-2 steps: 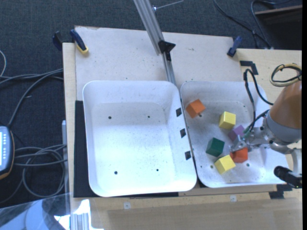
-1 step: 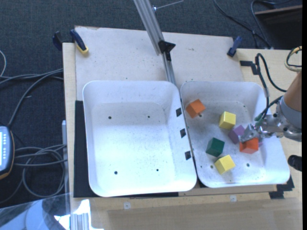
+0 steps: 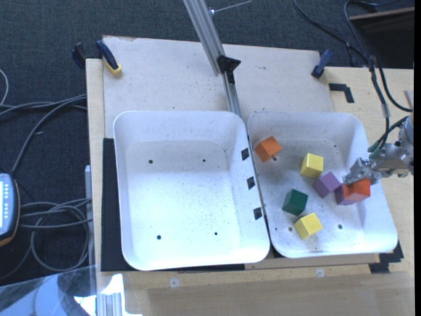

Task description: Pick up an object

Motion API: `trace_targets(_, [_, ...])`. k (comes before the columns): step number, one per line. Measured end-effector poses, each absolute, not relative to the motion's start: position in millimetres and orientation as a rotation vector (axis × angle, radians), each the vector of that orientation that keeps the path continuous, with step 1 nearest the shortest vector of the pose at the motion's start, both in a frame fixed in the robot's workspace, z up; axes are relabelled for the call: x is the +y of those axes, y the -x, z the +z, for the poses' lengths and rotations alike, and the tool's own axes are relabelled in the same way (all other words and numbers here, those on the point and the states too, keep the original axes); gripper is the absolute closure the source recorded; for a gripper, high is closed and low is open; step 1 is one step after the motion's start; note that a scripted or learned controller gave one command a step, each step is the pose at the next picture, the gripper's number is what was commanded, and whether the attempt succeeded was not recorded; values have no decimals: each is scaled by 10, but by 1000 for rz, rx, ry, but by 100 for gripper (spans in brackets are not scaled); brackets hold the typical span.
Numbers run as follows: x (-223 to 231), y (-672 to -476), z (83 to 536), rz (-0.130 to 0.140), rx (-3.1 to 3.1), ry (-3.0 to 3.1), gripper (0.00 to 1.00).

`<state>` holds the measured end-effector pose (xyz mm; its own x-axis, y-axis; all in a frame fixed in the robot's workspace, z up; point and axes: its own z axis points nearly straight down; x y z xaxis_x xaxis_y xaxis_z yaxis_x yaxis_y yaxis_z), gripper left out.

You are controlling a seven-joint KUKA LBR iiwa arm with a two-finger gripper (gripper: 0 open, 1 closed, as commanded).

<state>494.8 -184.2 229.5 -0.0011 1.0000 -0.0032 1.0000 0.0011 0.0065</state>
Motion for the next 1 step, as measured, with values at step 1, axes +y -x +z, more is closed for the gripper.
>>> trace_targets(1, [-1852,-4976,2939,6,2217,-2213,100])
